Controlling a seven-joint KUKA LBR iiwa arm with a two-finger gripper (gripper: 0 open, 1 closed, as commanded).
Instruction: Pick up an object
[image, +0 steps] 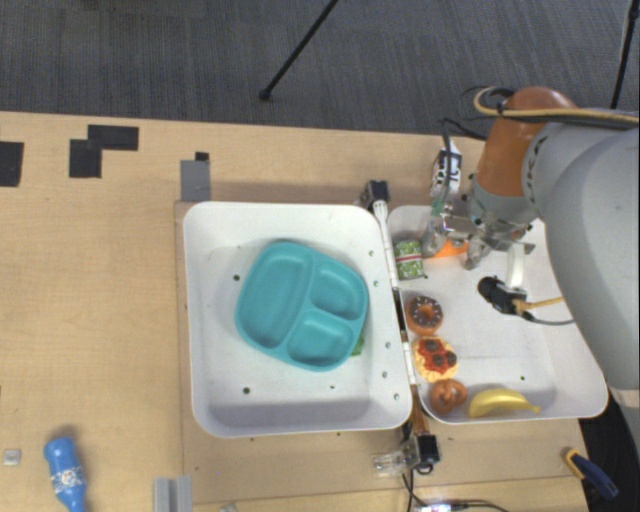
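While the gripper (452, 243) hangs over the right bin (570, 385), I can't tell its state. I count one banana (503, 402), one donut (424, 313), one teal tray (303, 304) in the left bin (215, 400). No labels legible.

The grey arm (590, 220) enters from the right edge of the frame and bends toward the upper right. Its orange band (510, 140) sits above the wrist, and the claw (462, 245) points downward, right of centre.
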